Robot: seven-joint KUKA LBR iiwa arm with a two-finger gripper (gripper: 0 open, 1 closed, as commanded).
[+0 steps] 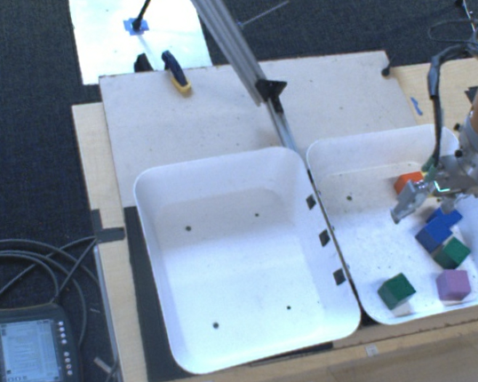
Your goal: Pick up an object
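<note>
While the grey two-finger gripper (416,200) is hanging over the right white bin (351,159), we are judging the approach step: nothing is sitting between its fingers, and whether they are apart we cannot tell. Next move: lowering squarely onto one block. An orange block (407,181) is lying just beside it, a blue cube (438,229) nearer. Pale bench board (208,109), dark carpet (11,114) surrounding.

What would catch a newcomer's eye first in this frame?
Probably the cluster of small coloured blocks in the right white bin: an orange block, a blue block, two dark green cubes and a purple block. The grey two-finger gripper hangs just above them, beside the orange block. The left white bin draws the eye less.
</note>
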